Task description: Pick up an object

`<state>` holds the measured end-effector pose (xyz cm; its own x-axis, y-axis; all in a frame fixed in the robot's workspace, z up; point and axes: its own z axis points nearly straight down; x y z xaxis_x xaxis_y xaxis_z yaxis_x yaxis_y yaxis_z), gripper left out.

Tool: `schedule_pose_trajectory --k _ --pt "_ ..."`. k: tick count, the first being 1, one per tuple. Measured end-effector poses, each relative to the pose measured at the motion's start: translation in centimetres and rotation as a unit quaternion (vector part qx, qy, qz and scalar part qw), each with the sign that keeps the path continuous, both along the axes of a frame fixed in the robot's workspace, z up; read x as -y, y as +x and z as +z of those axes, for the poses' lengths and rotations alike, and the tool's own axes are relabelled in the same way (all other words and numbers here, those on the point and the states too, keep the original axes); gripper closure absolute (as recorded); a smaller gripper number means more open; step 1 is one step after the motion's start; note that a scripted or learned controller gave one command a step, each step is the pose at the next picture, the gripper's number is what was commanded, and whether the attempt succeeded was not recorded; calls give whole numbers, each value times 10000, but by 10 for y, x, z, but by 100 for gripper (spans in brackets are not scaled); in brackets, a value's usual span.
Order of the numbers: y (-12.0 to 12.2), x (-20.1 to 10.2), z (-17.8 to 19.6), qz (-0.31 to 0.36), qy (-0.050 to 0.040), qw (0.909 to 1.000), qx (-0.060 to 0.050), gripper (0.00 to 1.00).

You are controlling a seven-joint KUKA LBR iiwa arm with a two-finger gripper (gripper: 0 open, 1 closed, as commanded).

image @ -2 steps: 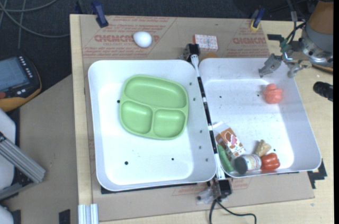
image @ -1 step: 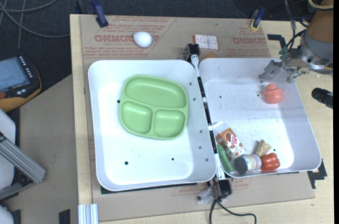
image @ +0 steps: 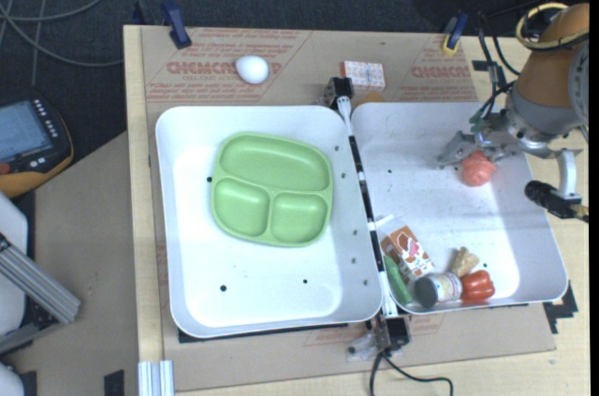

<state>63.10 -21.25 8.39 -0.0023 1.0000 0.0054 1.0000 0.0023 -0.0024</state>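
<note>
We see the arm [image: 552,76] entering from the right, its upper part cut off at the frame edge. The gripper [image: 479,151] hangs low over the right bin [image: 412,132], its metal fingers [image: 457,149] splayed fairly wide. A red-pink round object [image: 477,169] sits just beneath and against them; we cannot tell whether the fingers actually grip it or merely touch it from above.

At the right bin's near corner a small heap lies crowded together: a printed packet [image: 404,246], a dark-capped jar [image: 436,288], a red piece [image: 477,286] and a tan bit [image: 463,260]; the details are too small for us to make out.

The left bin [image: 187,226] bears a green divided plate [image: 273,189]. Beyond the bins, on the cardboard, rest a white ball [image: 251,68] and a small patterned block [image: 364,74].
</note>
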Motion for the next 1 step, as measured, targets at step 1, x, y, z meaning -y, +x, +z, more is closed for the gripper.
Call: schedule_pose_trajectory --k 1 --pt "1 1 11 2 -19 10000 15 100"
